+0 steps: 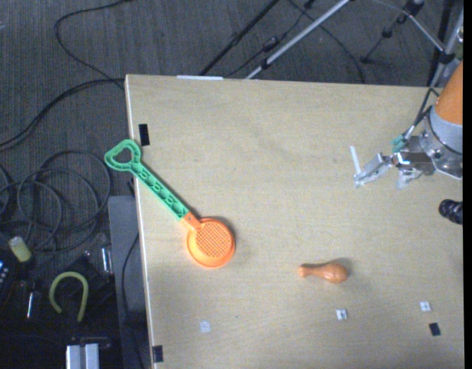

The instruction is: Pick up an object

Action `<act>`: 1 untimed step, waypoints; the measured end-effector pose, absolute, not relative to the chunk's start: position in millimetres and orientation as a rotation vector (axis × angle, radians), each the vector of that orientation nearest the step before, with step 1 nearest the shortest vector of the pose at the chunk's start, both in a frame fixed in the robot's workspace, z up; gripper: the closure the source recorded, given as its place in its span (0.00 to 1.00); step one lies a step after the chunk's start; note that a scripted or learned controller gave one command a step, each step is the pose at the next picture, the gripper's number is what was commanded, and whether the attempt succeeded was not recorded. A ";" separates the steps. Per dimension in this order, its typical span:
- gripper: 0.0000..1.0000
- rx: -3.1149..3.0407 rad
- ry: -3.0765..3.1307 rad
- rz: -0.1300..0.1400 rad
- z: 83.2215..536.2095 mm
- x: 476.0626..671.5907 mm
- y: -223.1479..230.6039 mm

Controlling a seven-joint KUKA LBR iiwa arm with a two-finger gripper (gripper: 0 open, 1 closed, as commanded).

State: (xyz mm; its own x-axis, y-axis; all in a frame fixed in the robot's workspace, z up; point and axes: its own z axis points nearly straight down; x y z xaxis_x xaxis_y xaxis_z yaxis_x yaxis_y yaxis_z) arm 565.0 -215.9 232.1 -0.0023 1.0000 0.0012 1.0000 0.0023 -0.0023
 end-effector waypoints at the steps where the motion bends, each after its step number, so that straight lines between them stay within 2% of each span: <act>1: 0.00 -2.053 -2.377 0.003 83.3 622.6 -222.1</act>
State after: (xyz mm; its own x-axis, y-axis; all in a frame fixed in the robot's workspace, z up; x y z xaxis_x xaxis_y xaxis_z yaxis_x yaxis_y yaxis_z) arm 622.6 -222.1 83.3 -0.1458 0.9893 -0.0009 0.9893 0.1458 -0.0021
